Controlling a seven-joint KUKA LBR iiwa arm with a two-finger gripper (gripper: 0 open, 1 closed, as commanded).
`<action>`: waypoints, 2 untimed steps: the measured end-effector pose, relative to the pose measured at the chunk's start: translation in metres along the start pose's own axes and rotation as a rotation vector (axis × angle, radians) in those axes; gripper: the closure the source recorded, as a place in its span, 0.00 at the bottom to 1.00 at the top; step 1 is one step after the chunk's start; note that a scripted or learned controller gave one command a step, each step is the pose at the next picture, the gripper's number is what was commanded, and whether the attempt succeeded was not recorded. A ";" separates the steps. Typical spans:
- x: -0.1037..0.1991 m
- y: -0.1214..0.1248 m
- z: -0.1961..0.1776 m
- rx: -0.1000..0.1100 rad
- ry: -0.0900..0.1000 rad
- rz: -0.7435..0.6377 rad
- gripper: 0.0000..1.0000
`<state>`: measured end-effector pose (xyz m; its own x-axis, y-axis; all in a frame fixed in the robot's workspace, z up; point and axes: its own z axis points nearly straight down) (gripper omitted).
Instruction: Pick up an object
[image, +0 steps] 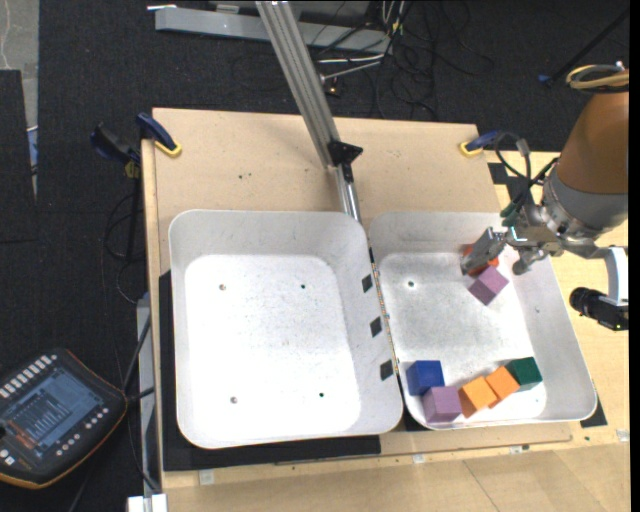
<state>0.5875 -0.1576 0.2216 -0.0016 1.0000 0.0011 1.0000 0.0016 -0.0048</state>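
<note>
My gripper (501, 260) hangs over the back part of the right bin (560, 330), its two fingers spread apart and nothing between them. A purple cube (488, 287) lies tilted on the bin floor just in front of the left finger (477, 255), close to it or touching it. A small orange-red piece (491, 263) peeks out between that finger and the cube. Along the bin's front wall sit a blue cube (425, 376), a second purple cube (442, 403), two orange cubes (479, 394) and a green cube (526, 373).
The left bin (190, 300) stands beside the right one, with a raised rim (375, 310) between them. A slanted metal rail (310, 90) runs down to the bins' back edge. A teach pendant (50, 410) lies at the lower left, off the bench.
</note>
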 end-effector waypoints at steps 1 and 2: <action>0.000 0.001 -0.003 -0.005 -0.001 0.000 0.00; 0.004 0.003 0.060 0.001 0.000 0.001 0.00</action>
<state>0.5903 -0.1531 0.1613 -0.0002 1.0000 0.0010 1.0000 0.0002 -0.0062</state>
